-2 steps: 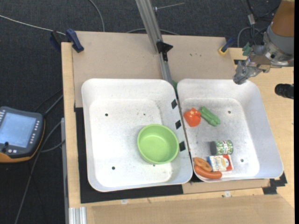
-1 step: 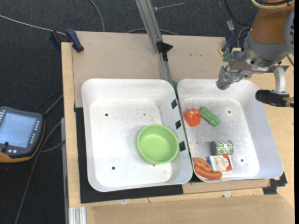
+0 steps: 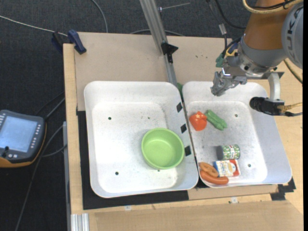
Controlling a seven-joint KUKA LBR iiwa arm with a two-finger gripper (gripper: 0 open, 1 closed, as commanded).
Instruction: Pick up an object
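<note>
My gripper hangs over the back edge of the right bin, with nothing visible between its fingers. Below and left of it in that bin lie a red strawberry-like toy and a green pepper-like toy side by side. Nearer the front stand a small green-labelled can, a red and white carton and a sausage at the bin's front left corner. A green bowl sits in the left bin, by its right wall.
A metal pole slants across the bench behind the bins, ending near the divide between them. A black cable connector juts over the right bin's right rim. A blue clamp grips the bench's back left corner.
</note>
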